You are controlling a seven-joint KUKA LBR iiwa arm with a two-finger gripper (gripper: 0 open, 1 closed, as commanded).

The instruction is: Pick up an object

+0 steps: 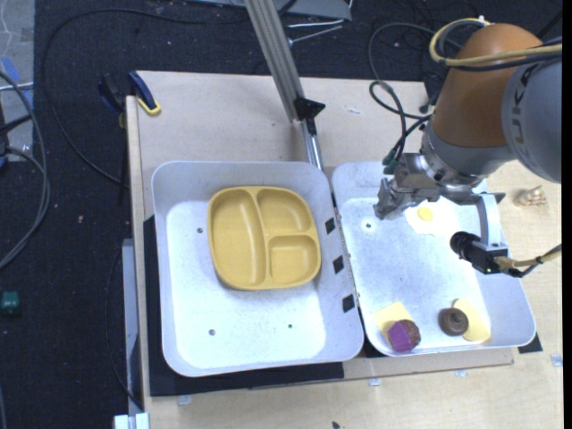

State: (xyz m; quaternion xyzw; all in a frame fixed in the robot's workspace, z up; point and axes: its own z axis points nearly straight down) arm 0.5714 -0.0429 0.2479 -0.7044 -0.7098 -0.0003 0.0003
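Hand (386, 206) over right bin; purple round object (403, 333) near front.

Open floor across the middle of the right bin (420, 275), bare white between its upper end and the lower edge. Down along that lower edge sit a purple ball (403, 334) on a yellow piece (388, 315) and a brown round thing (454, 321). The arm (487, 96) crowds the upper right. The left bin (179, 266) has a yellow divided plate (264, 237) filling its centre, bare floor below it.
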